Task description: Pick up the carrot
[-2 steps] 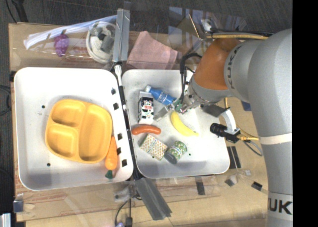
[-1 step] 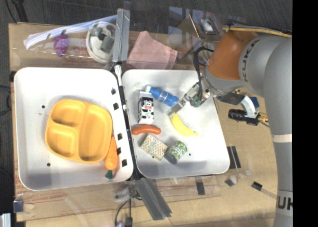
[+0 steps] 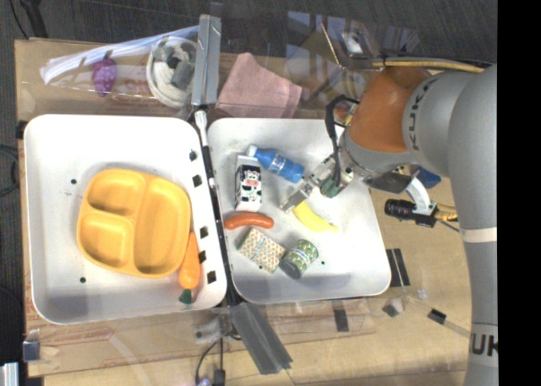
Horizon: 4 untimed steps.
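Two shallow white bins are seen side by side on the tabletop (image 3: 423, 308). In the left bin (image 3: 51, 207) a yellow divided plate (image 3: 133, 222) is laid, and the carrot (image 3: 191, 264) is found just beside the plate's right edge, against the bin's right wall, its green end pointing toward the near side. In the right bin (image 3: 363, 266) a small milk carton (image 3: 248, 184), a blue bottle (image 3: 279, 164), a red sausage (image 3: 248, 221), a banana (image 3: 313, 218), a patterned packet (image 3: 261, 250) and a green can (image 3: 298, 258) are scattered. The gripper (image 3: 308, 190) is held low over the right bin, between the blue bottle and the banana, well apart from the carrot. Whether the fingers are parted or closed cannot be told; nothing is seen between them. Behind the bins, a pink cloth (image 3: 256, 89) is laid.
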{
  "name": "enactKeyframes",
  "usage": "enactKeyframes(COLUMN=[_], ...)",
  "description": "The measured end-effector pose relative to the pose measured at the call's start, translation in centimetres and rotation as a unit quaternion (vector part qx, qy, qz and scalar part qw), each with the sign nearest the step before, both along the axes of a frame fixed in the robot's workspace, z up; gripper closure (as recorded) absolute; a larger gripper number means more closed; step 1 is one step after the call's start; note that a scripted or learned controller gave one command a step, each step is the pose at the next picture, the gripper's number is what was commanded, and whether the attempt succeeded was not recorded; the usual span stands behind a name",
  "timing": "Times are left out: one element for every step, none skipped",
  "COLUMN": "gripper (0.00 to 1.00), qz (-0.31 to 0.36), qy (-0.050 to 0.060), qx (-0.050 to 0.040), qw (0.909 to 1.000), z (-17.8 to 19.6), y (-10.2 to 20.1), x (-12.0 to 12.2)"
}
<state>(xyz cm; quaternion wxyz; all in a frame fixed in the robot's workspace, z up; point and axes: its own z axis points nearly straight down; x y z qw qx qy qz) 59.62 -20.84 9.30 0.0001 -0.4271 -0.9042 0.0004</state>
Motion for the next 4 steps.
enactKeyframes(gripper=[0.00,0.00,1.00,1.00], qz=[-0.230,-0.132,-0.131,-0.129], qy=[0.000,0.002,0.003,0.004], qx=[0.0002,0.0007,0.0008,0.0008], qw=[0.9732,0.9912,0.9914,0.9916], z=[0.0,-0.1,0.8,1.8], y=[2.5,-0.2,-0.1,-0.1], x=[3.9,-1.2,-1.2,-1.2])
